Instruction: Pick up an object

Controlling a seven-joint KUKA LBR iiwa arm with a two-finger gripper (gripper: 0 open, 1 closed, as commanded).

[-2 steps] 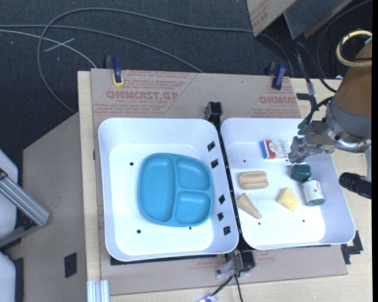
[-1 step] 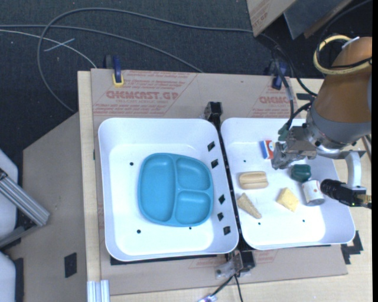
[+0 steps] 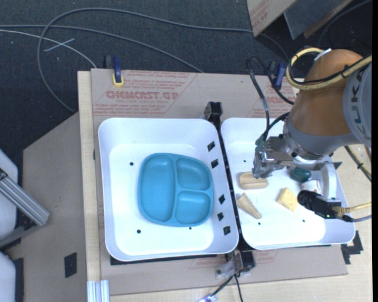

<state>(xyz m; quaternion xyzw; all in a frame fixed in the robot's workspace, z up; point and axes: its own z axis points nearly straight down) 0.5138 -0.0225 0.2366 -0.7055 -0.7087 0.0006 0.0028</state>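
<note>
1. Looking down on my feed, I see the counter (image 3: 147, 88) covered with a brown cardboard sheet printed with red lettering, pinned at its 12 o'clock edge by a blue and yellow clamp (image 3: 117, 69).
2. Dark carpet (image 3: 47, 71) surrounds the counter, with thin pale cables (image 3: 56, 42) looping across it toward 10 o'clock, and a cardboard box corner (image 3: 269, 15) sits at 1 o'clock.
3. Two shallow white bins sit side by side, touching along a black clipped seam.
4. The left bin (image 3: 115, 194) holds a blue divided plate (image 3: 175, 189) near its middle.
5. The right bin (image 3: 277, 233) holds the small things: a tan bread-like roll (image 3: 253, 181) toward its 9 o'clock side, a pale cone-shaped wedge (image 3: 248, 206) at about 7 o'clock near the seam, a yellow cheese-like chunk (image 3: 288, 199) near the centre, and a small teal object (image 3: 301, 174) partly hidden under the wrist.
6. The arm (image 3: 328, 100) reaches in from 3 o'clock, its orange band bulking over the right bin's 1 o'clock corner, with black and yellow cables draped round it.
7. The gripper (image 3: 260, 171) points down at the bin, its tip just above the 12 o'clock edge of the tan roll.
8. I cannot tell whether the jaws are released or clenched; I see nothing between them.
</note>
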